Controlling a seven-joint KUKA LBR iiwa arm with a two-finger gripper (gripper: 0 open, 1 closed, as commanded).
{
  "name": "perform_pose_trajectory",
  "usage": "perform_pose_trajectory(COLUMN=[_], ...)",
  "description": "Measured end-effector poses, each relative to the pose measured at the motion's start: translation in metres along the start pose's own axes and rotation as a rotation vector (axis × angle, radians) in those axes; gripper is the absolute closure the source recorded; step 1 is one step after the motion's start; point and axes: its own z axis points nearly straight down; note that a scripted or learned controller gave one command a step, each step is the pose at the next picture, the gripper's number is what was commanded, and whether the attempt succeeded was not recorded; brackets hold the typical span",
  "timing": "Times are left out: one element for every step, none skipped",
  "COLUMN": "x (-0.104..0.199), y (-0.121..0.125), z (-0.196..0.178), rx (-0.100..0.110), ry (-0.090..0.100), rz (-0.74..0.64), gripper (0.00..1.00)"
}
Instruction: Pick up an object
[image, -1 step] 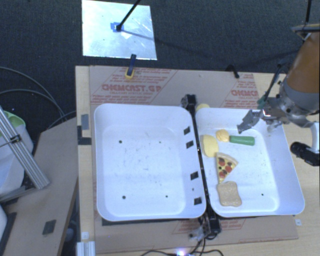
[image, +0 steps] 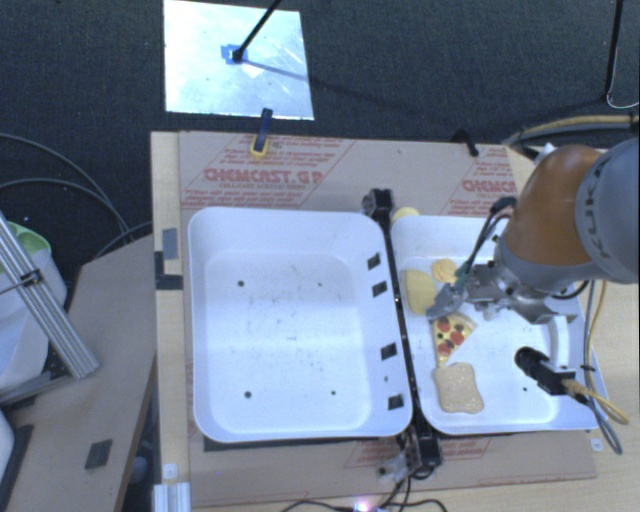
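Bread slice (image: 458, 388) lies nearest in the right bin (image: 500, 415), pizza slice (image: 451, 335) just behind. Pincer (image: 447, 303) hovers over the pizza; can't tell if it's apart or together. Approach step; next: descend, clamp.

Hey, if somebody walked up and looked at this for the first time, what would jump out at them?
Probably the bulky grey arm with its orange band, reaching in from the right over the right-hand shallow white bin. Its gripper sits low among toy foods there: a pizza slice with red dots, a tan bread-shaped piece and pale yellow pieces. Beside it lies the left-hand white bin.
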Motion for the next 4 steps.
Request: perform_pose_trajectory(x=[-0.006,-0.005,0.052,0.111], y=[-0.006,-0.007,0.013,0.013], z=[0.055,0.046,-0.116,-0.16], rx=[-0.019,-0.013,-0.029,-0.016], ry=[-0.005,-0.003,-0.001,-0.001], rz=[0.0,0.0,-0.01,-0.009], gripper=[0.0,1.0,1.0,1.0])
